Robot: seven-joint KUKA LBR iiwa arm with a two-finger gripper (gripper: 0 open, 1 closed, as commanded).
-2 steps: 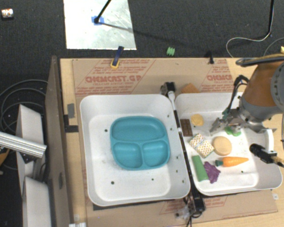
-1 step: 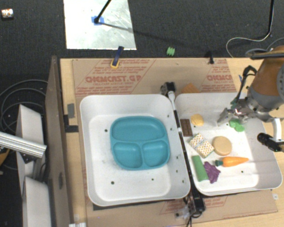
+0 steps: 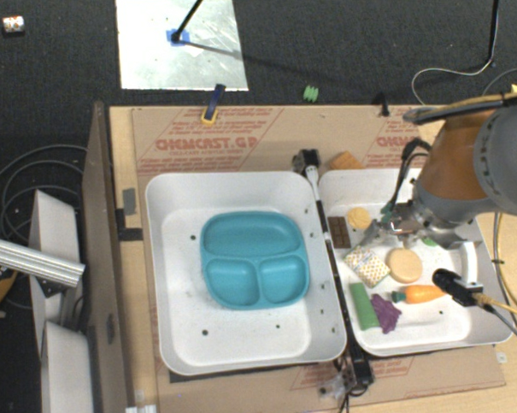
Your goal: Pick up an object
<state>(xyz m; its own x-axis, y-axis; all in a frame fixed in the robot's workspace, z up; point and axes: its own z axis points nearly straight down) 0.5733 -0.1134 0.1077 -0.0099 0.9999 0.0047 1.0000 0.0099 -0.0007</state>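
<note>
The right bin (image 3: 456,334) holds several small items. Among them are a yellow round piece (image 3: 358,217), a brown bar (image 3: 337,230), a dotted cracker-like square (image 3: 367,264), a tan disc (image 3: 405,266), an orange carrot (image 3: 422,294), a green block (image 3: 362,305) and a purple bunch (image 3: 385,312). My gripper (image 3: 391,225) hangs over the upper middle of this bin. It is just right of the yellow piece and above the tan disc. Nothing shows between its tips.
In the left bin (image 3: 183,333) lies a teal divided plate (image 3: 254,258). An orange block (image 3: 345,161) sits on the cardboard behind the right bin. The arm's grey body and orange band (image 3: 462,162) cover the right bin's far right corner.
</note>
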